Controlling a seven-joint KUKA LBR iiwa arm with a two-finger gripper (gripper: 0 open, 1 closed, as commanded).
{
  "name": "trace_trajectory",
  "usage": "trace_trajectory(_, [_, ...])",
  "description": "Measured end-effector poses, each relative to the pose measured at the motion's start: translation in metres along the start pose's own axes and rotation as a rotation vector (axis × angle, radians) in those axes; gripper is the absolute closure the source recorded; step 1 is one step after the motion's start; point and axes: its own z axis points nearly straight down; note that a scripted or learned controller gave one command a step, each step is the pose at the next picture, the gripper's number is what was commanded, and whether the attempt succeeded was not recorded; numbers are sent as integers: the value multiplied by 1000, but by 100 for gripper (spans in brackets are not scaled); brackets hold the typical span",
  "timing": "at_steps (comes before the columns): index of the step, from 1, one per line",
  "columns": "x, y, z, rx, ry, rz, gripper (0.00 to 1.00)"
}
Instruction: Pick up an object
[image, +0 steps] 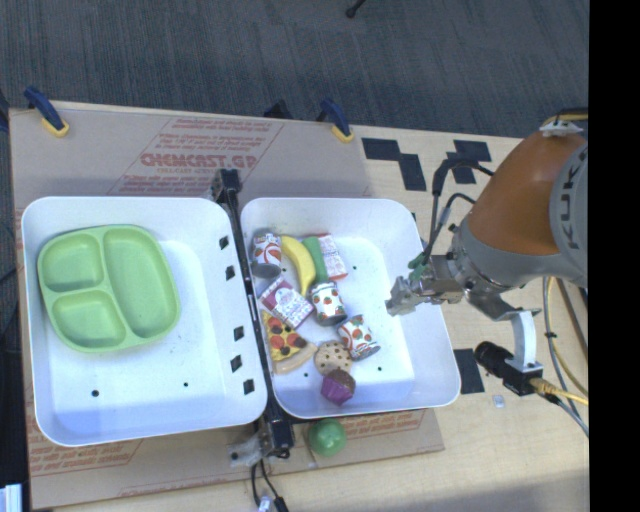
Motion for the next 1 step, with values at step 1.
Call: trace_trajectory(1, [2, 45, 6, 0, 0, -2, 100])
